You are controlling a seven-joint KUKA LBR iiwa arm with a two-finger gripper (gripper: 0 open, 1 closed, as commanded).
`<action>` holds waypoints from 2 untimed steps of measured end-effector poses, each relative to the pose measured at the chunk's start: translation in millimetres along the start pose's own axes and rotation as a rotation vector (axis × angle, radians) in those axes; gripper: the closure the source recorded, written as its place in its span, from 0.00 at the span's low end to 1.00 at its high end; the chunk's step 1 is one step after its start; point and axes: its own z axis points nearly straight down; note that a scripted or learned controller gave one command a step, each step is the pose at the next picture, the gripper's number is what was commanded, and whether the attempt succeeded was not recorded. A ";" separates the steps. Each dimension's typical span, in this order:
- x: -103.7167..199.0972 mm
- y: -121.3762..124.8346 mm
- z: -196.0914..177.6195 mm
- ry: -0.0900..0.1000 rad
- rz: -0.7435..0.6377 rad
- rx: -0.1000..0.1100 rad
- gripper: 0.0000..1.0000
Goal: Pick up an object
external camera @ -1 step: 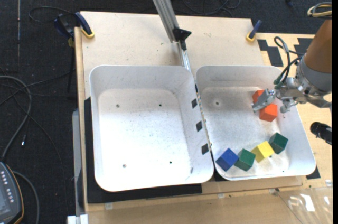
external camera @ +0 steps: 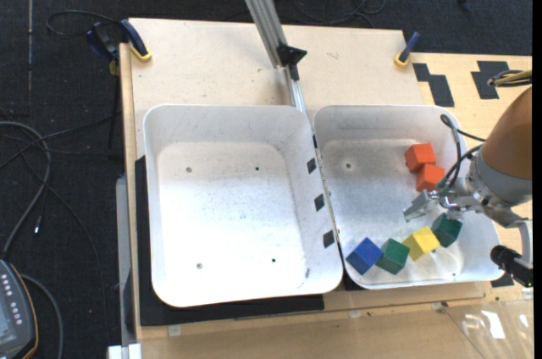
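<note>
Tool low in right bin; whether fingers are apart or together, cannot tell. Nearest candidate: yellow block at its 6 o'clock, dark green block beside, orange blocks at 12 o'clock.

**Pale wooden bench and what rests on it**

The pale wooden bench top bears two shallow white plastic bins side by side. The right-hand white bin lies beneath the two-finger gripper; the left-hand white bin sits well away from it, touching its neighbour's edge.
</note>
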 end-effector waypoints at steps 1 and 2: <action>19.6 49.9 30.8 0.007 -0.001 0.017 0.00; 50.7 104.3 31.5 0.010 0.000 0.020 0.00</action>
